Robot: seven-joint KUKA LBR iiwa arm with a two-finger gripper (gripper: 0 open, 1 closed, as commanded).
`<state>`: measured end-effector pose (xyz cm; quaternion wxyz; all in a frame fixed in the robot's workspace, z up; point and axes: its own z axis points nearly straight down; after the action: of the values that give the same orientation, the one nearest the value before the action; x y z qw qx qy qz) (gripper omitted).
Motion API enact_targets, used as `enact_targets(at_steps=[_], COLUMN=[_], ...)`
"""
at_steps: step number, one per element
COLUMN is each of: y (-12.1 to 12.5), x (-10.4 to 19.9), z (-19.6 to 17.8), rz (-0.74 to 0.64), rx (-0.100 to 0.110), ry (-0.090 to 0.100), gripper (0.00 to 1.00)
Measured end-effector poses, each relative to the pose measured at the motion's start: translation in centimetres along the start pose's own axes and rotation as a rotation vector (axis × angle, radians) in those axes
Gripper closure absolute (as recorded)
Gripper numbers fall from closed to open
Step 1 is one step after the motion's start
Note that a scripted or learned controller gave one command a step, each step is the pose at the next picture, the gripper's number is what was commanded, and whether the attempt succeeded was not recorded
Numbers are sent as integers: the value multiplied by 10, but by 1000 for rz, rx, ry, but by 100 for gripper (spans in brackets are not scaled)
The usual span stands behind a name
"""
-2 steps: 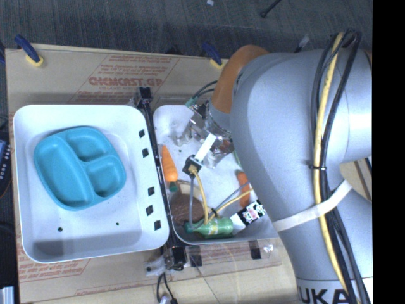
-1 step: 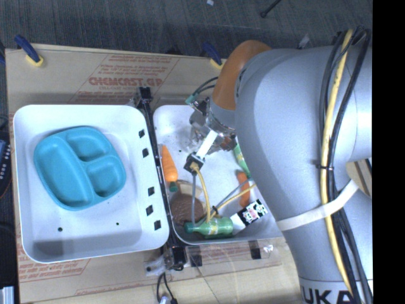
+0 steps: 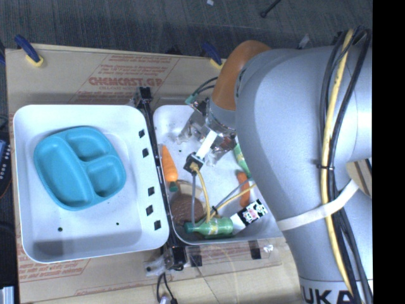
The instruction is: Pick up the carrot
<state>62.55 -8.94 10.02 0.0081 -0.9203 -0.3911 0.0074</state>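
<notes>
We are looking down at the right shallow white plastic bin (image 3: 166, 116), where the grey arm's end effector (image 3: 201, 145) is hovering over the upper middle of the clutter. We cannot tell how far open it is or whether it is gripping anything; the wrist hardware is blocking that.

The small orange tapered carrot (image 3: 169, 164) is lying along the bin's left wall, just left of and below the end effector, apparently apart from it. A brown round object (image 3: 186, 207) is sitting just below the carrot, and a green plastic bottle (image 3: 213, 227) is lying at the bin's bottom edge.

To do this well, we are judging the end effector needs to shift left toward the wall, align across the carrot's narrow width, and descend carefully, since the wall is leaving little clearance on one side.

The left bin is holding a light blue divided plate (image 3: 79, 165).
</notes>
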Motion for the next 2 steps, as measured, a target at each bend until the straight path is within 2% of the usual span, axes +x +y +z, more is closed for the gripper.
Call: enact_targets(at_steps=[1,2], y=[12,11], x=[25,23], z=[-98,-91], rz=[59,7], rx=[-20,-5], ry=[13,2], gripper=[0,0])
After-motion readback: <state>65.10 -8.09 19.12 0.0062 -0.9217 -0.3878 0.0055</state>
